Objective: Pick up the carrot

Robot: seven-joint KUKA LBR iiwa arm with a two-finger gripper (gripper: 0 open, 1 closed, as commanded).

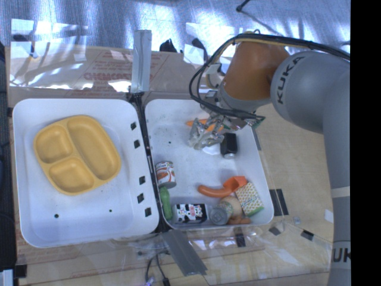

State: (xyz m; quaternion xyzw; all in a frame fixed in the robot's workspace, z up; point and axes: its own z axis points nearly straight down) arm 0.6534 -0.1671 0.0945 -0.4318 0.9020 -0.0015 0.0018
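From the overhead camera the carrot (199,124) sits at the back of the right bin (178,159), partly under the gripper (208,133), near a black block (229,144); can't tell if the gripper is open or closed. It looks like a light, stiff, slick plastic toy, so I'd pinch across its thick middle

The arm (309,94) is smooth, rounded grey with white KUKA lettering, a broad orange band (253,70) above the wrist and black cables (205,70) looping at its left; the gripper (209,133) is bare silvery metal
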